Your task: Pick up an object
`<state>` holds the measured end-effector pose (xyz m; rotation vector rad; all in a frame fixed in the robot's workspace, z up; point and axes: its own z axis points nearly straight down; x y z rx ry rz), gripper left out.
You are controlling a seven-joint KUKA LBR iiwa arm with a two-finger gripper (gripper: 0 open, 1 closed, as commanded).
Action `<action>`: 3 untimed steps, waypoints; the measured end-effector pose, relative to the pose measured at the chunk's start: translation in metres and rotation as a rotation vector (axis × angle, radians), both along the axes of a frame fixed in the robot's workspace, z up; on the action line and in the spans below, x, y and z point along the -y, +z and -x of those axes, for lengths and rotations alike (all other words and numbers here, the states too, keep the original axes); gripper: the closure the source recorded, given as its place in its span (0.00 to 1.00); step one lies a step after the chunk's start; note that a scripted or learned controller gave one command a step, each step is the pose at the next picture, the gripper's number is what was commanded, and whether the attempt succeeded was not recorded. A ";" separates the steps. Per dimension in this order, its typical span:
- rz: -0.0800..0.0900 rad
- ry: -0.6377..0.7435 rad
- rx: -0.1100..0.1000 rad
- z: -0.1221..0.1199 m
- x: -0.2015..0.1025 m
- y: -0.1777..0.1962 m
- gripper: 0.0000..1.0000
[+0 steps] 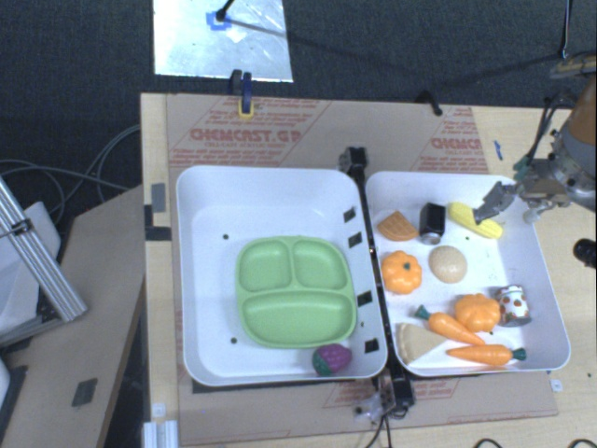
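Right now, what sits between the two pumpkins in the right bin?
In the camera view, the beige egg-shaped piece sits between the left pumpkin and the right pumpkin, slightly above the line joining them.

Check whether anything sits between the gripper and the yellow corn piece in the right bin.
Nothing visible stands between them. The gripper hangs at the upper right of the right bin, right at the yellow corn piece, its fingertips over the corn's right end. The black block lies to the corn's left, away from the gripper's side.
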<state>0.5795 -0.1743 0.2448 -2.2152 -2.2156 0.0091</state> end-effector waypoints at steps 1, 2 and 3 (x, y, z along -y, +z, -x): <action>0.003 0.003 0.011 -0.002 0.000 0.007 0.00; 0.001 0.001 0.008 -0.006 0.001 -0.055 0.00; 0.001 0.001 0.007 -0.004 -0.003 -0.117 0.00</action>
